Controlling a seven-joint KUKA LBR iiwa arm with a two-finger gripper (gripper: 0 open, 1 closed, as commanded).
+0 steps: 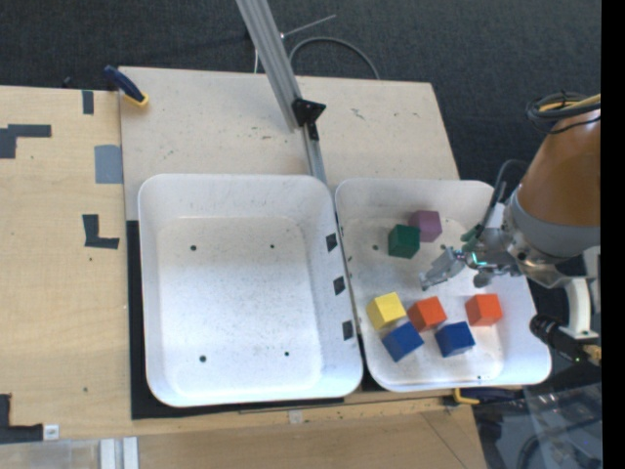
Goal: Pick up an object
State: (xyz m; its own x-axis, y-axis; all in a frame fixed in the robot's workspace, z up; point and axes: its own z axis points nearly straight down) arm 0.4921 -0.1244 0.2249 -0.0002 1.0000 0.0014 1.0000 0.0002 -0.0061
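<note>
— Contents of the right shallow white bin (508, 364)?
— One green cube (403, 241), one purple cube (426, 225), one yellow cube (387, 309), two orange cubes (427, 313) (483, 310), two blue cubes (401, 341) (454, 338).
— Gripper (457, 270)?
— Metal two-finger gripper above that bin, between the green cube and the right orange cube, nothing between its fingers; whether they are spread or closed, I cannot tell.

No text, label, brand, number or sign can be read anywhere in the camera view; the markings on the counter (59, 291) are plain dark tape shapes with no lettering.
</note>
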